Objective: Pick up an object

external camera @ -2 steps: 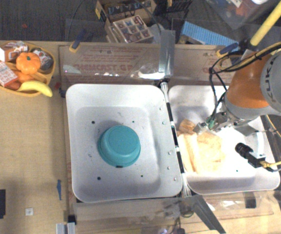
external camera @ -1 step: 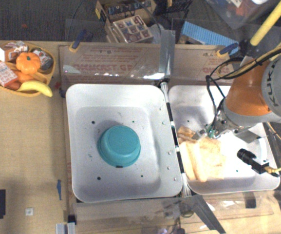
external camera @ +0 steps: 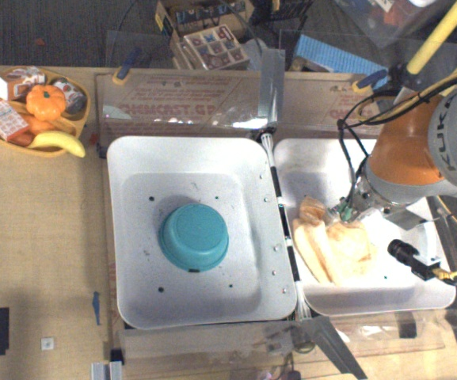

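A teal bowl [external camera: 195,236] lies upside down in the middle of the left bin [external camera: 133,165]. In the right bin [external camera: 323,155], pale tan bread-like pieces [external camera: 335,250] lie along the left side and front. My gripper [external camera: 345,212] is lowered into the right bin, directly over the upper edge of those tan pieces, beneath the orange wrist band. The wrist hides the contact between the gripper and the tan pieces.
A yellow dish [external camera: 30,117] with a banana, an orange pumpkin and small boxes sits on the bench at far left. Cardboard and clear plastic walls stand behind both bins. Boxes and clutter lie beyond the bench.
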Tool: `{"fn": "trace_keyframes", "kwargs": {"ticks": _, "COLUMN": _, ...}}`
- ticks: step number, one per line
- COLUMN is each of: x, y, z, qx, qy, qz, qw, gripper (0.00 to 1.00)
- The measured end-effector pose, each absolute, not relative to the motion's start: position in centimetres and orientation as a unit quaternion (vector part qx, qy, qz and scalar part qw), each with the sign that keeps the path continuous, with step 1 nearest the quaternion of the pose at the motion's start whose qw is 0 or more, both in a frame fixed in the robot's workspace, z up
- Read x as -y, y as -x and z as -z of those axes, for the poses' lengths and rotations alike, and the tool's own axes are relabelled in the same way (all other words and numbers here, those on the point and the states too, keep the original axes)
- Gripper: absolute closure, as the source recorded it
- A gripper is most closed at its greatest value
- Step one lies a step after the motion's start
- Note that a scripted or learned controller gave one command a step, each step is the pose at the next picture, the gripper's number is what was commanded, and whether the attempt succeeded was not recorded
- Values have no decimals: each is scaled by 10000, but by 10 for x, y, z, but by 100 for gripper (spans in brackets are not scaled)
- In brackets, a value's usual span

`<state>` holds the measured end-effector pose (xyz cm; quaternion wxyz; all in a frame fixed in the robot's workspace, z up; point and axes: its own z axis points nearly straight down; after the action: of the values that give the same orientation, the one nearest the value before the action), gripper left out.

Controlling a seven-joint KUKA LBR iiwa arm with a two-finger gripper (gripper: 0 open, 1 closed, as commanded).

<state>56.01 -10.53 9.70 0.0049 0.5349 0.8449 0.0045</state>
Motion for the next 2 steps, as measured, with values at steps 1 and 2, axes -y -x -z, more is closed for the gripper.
{"fn": "trace_keyframes", "kwargs": {"ticks": 1, "x": 106, "y": -560, "z": -97, "qx": -8449, "qy": -5348, "qz": -42, "qw": 51, "gripper": 0}}
{"fn": "trace_keyframes", "kwargs": {"ticks": 2, "x": 108, "y": -561, "z": -104, "qx": -8438, "qy": -5367, "qz": -40, "qw": 49, "gripper": 100}}
